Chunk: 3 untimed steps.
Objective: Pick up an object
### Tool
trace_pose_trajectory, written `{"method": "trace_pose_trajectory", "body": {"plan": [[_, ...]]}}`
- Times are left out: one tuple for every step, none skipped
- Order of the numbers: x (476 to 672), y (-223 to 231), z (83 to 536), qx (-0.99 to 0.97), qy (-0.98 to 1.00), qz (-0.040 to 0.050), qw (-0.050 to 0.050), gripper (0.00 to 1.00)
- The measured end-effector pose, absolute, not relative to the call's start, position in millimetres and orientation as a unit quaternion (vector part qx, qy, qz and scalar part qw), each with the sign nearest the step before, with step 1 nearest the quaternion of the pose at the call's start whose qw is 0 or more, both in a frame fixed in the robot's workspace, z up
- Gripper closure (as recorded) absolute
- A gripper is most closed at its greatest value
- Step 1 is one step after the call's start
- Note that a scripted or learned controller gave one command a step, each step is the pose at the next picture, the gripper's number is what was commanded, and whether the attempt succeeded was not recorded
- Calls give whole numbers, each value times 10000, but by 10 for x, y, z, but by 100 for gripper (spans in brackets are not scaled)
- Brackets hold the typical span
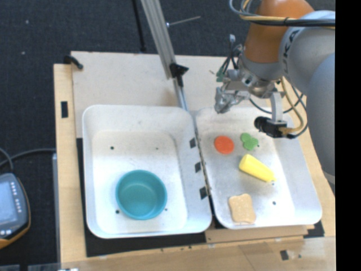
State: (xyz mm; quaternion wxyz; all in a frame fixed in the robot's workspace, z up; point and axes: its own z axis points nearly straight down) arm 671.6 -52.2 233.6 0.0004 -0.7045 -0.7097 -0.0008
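The right bin (304, 202) holds a round orange piece (224, 145), a small green piece (249, 141), a yellow wedge (256, 169) and a tan bread-like slice (242, 208). My gripper (224, 104) hangs over the far left corner of that bin, above and behind the orange piece and apart from it. I see nothing between its fingers. Whether they stand open or shut is not clear from this angle.
The left bin (93, 129) holds a teal bowl (141, 193) near its front. A slanted metal pole (163, 44) rises behind the bins' shared wall. A black cable clip (269, 126) hangs from the arm over the right bin's back edge.
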Motion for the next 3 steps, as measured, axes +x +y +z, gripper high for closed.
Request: {"method": "trace_pose_trajectory", "body": {"plan": [[6665, -93, 2282, -7061, -7081, -2, -1, 100], [6631, 340, 2373, -7048, -7094, -14, -3, 100], [6590, 849, 2286, -7047, -7095, 0, 10, 100]]}}
